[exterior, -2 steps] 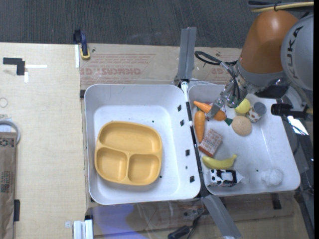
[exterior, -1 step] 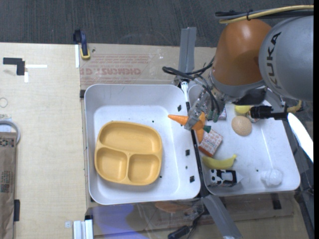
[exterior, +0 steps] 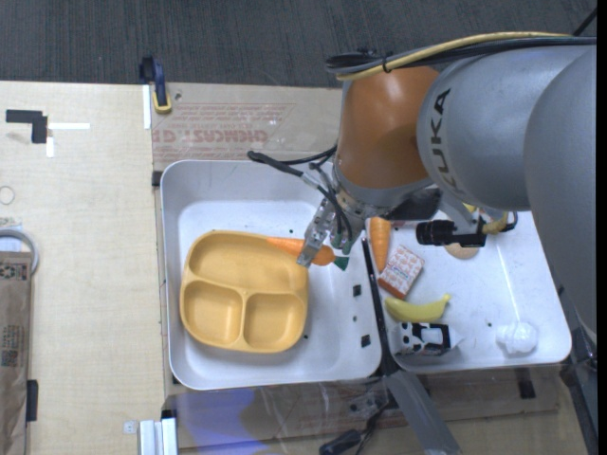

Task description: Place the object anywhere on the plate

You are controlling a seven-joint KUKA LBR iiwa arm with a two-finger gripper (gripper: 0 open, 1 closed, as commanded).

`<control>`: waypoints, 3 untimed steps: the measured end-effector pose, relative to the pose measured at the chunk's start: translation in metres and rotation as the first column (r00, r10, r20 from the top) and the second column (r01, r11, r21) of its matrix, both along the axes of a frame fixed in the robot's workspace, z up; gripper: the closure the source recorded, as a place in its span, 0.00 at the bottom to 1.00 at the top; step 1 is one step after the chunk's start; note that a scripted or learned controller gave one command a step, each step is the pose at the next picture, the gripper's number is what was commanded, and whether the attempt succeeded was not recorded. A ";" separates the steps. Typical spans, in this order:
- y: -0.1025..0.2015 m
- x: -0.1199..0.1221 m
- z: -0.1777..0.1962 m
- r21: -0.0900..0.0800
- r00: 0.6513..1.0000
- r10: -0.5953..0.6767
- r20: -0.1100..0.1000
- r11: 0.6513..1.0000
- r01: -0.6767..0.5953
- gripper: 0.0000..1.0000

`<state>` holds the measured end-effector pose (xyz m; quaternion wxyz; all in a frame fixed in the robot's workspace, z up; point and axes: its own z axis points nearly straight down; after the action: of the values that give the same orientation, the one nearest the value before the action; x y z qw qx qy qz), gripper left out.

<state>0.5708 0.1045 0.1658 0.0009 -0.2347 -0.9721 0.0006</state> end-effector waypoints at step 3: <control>0.100 -0.048 0.029 0.000 0.988 0.157 0.000 0.988 -0.157 1.00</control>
<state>0.5226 0.2042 0.1947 0.0008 -0.1573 -0.9876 0.0008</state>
